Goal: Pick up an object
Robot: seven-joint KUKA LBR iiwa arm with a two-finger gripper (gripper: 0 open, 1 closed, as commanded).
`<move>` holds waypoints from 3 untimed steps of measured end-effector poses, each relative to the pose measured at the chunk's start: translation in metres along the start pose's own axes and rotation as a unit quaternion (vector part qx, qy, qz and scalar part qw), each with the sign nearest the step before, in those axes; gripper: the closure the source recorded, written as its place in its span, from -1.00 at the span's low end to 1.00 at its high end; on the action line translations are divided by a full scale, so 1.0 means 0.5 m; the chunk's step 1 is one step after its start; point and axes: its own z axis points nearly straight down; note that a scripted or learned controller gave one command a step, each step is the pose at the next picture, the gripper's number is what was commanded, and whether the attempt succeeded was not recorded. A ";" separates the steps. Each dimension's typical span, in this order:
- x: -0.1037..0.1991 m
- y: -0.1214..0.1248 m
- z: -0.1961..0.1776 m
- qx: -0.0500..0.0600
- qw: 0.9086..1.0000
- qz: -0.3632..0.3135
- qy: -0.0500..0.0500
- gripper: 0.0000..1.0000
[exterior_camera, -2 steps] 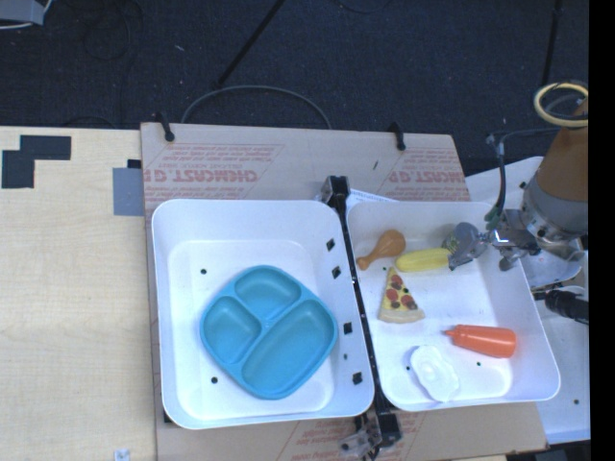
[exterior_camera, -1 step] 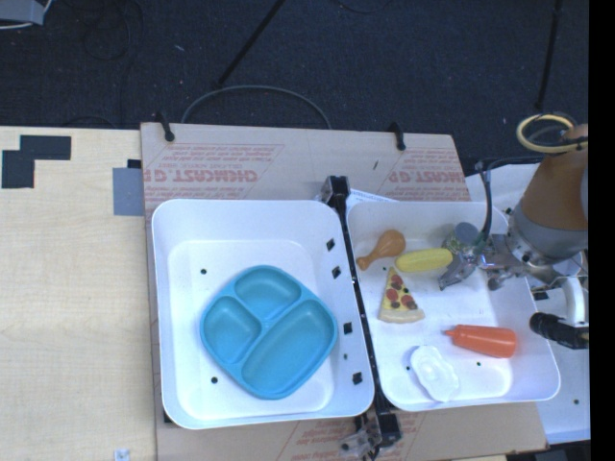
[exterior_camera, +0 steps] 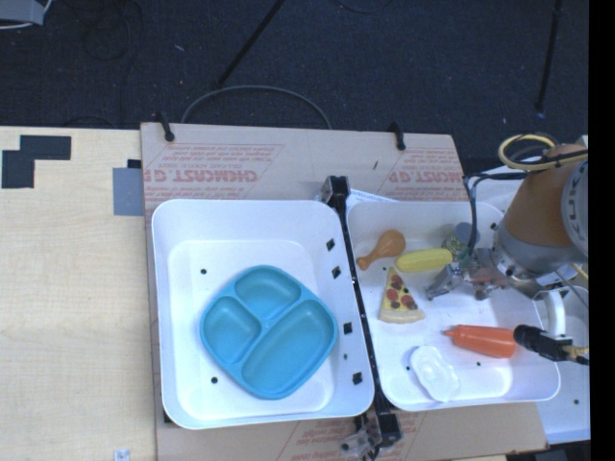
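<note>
Right bin, centre-right of frame — drumstick, yellow corn and pizza slice cluster together. Lower down lie an orange carrot and a white piece — all flat.

Blue divided plate in white bin, far from gripper. Beside gripper: yellow corn, brown drumstick, yellow pizza slice with red dots. Orange carrot, white piece nearby.

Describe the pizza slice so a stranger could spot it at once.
Look in the right white bin, near the divider between the bins. The pizza slice lies below the chicken drumstick and yellow corn. It alone is a triangle, yellow with red dots.
</note>
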 end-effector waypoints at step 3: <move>-0.014 0.006 -0.268 -0.005 1.000 -0.001 -0.002 1.00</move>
